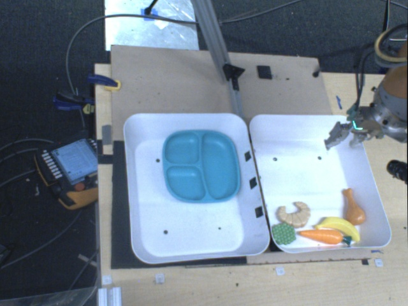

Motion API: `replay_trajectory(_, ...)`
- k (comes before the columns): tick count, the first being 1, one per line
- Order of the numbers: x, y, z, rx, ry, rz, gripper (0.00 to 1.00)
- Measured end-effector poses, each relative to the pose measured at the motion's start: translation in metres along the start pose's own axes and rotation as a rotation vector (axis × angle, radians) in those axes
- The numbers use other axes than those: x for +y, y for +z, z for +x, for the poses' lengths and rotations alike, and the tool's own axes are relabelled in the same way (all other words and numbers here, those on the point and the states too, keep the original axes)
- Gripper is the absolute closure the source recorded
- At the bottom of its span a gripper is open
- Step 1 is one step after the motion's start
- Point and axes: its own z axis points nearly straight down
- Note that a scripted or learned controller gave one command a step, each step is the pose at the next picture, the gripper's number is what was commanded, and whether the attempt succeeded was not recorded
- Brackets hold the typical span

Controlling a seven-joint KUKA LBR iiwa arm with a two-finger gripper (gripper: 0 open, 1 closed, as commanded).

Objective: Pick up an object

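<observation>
Hand (342, 134) above right bin's (376, 190) far edge, well apart from toys.

We log the arm (392, 101) as grey metal, rounded at the wrist, with an orange-tan band above it. Dark cables loop behind that band, one ringed in yellow. Just behind the fingers we note a small teal-green glint on the gripper (341, 134) body. The fingers (333, 138) themselves read as grey, short and angular; finer markings are too blurred to record.
</observation>
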Motion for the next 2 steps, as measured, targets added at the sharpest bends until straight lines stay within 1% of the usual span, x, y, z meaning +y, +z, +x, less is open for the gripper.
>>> replay_trajectory(1, 0.001, -0.003, 0.0, -0.001, -0.001, -0.005, 0.0)
replay_trajectory(2, -0.004, 0.051, -0.008, -0.002, 0.002, -0.005, 0.0)
